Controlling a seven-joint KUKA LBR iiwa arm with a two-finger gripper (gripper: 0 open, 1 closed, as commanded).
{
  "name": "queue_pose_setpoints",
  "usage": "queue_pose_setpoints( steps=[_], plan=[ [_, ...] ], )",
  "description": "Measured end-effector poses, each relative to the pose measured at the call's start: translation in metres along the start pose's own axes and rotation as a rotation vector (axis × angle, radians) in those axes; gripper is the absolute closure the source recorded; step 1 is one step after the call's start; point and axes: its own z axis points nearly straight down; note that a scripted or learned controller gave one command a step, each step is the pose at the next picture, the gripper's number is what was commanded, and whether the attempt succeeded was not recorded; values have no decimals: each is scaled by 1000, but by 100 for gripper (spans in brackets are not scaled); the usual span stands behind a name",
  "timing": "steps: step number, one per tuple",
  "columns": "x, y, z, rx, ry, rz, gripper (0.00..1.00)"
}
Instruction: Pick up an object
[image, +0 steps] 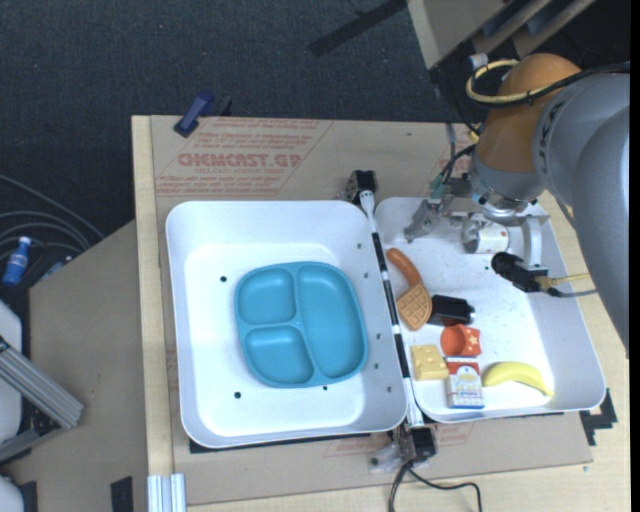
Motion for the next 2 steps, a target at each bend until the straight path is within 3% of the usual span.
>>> queue_pose_setpoints(
  steps=[1,2],
  plan=[
    [6,-72,23,6,1,0,0],
    [7,-71,13,4,2,1,100]
  ],
)
